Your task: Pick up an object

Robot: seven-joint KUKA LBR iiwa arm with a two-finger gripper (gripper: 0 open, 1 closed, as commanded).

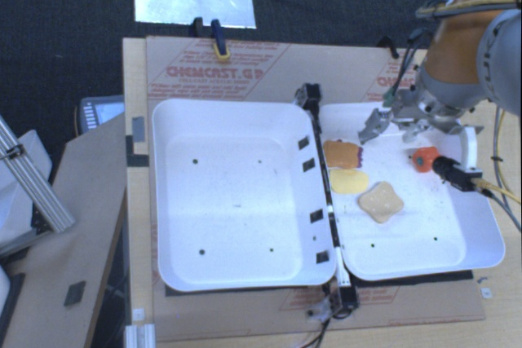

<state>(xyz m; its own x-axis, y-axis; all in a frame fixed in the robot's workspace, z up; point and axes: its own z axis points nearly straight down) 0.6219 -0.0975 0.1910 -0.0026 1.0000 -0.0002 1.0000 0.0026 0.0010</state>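
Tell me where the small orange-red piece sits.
The orange-red piece lies in the right bin, toward its far right side, just below the gripper and right of the orange slab.

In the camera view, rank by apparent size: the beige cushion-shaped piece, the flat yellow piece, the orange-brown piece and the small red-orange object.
1. Beige cushion-shaped piece
2. Flat yellow piece and orange-brown piece: look alike, not ranked
3. Small red-orange object
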